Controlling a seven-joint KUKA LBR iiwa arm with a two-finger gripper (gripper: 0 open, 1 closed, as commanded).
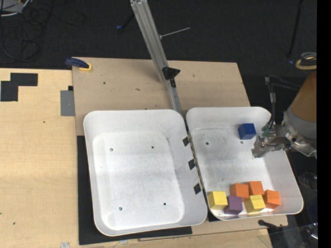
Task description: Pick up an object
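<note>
Low over the right bin, near its right rim, hung the gripper, and whether it stood apart or together could not be told from the view. It sat just below and to the right of a blue cube, which lay alone toward the bin's far right corner; whether the two touched was unclear. Behind the gripper the arm came in across the right rim, its orange band showing above the grey wrist. Along the near edge of the same bin lay a tight cluster of blocks: a yellow cube at the left end, a purple cube beside it, an orange cube behind that, a second yellow cube, another orange cube behind it, and a third orange cube at the right end. The left bin stood side by side with the right one on the wooden bench, black clips along their shared rim.
</note>
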